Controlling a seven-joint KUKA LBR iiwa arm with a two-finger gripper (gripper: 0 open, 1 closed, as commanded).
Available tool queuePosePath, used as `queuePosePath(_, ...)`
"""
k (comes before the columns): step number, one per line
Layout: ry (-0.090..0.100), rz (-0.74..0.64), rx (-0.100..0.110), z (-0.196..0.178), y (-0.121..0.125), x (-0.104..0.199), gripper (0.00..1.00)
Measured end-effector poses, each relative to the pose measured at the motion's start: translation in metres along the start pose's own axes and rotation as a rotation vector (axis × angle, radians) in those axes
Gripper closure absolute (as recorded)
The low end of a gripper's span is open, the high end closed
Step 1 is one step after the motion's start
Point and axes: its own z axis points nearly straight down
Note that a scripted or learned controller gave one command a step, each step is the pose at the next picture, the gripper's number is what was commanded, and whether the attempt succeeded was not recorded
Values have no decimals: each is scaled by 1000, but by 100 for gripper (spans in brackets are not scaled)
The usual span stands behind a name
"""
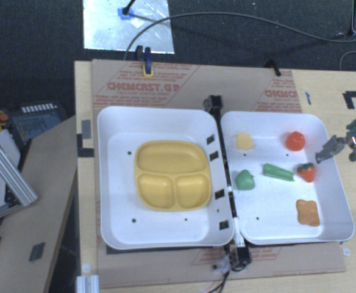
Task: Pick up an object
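While I am watching from the overhead camera, the hand [335, 146] is hovering at the right bin's [336, 194] edge, and I cannot tell its state. I am eyeing the small red-orange toy [306, 173] just below it; I'd descend straight, centring over it.

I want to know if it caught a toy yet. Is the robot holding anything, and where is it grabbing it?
No, nothing is held. The gripper sits at the right bin's edge, near the small red toy, with nothing between its jaws.
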Motion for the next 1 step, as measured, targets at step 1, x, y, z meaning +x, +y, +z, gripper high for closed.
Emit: queuePosePath(1, -2, -4, -10, -6, 2, 1, 0)
